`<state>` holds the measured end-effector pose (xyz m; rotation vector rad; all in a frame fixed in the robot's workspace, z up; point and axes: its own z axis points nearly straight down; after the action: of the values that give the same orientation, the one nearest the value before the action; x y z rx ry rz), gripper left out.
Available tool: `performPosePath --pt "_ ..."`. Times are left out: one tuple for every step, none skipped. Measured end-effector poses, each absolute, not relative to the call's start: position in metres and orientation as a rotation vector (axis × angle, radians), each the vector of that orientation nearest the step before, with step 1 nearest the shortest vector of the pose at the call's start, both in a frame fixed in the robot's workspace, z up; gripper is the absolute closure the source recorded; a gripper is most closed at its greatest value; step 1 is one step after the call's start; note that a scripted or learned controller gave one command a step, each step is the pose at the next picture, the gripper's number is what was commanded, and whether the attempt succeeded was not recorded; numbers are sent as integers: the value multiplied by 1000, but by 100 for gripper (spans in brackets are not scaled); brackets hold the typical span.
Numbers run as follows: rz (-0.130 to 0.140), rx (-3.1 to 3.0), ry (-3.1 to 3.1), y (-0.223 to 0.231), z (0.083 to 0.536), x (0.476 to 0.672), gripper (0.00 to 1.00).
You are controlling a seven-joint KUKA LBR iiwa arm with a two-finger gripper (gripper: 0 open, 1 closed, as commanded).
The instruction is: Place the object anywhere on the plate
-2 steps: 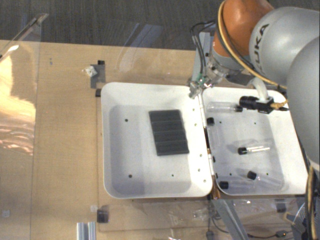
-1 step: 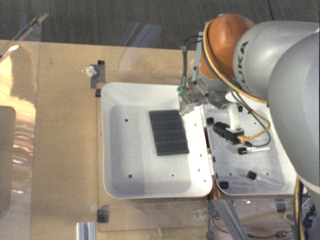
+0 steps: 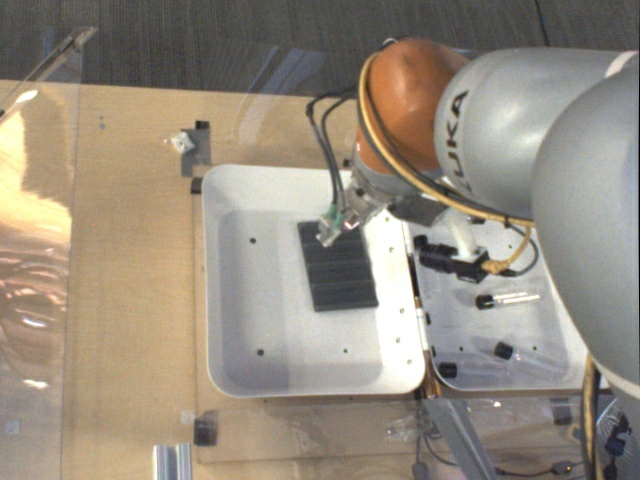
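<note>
A KUKA arm's claw [image 3: 331,230], its grip state impossible to tell, hovers at the upper edge of the dark grey ribbed rectangular plate [image 3: 340,268] in the left white bin [image 3: 230,358], where any release should, by judgement, come low and centred over the plate.

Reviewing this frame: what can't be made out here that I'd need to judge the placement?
- Gripper: too small and blurred in the camera view to tell its finger state or whether it carries any object.
- Dark ridged plate: its top edge is covered by the gripper.
- Right bin: largely hidden under the arm.
- Small dark items there: too small to identify.
</note>
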<state>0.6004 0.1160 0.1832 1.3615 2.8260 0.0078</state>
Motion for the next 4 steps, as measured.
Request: performPosePath --pt "9 1030 2962 205 213 616 100" --pt "8 363 3114 229 186 632 100" --pt "7 -375 3110 236 180 541 100" --pt "7 36 3135 236 116 513 100"
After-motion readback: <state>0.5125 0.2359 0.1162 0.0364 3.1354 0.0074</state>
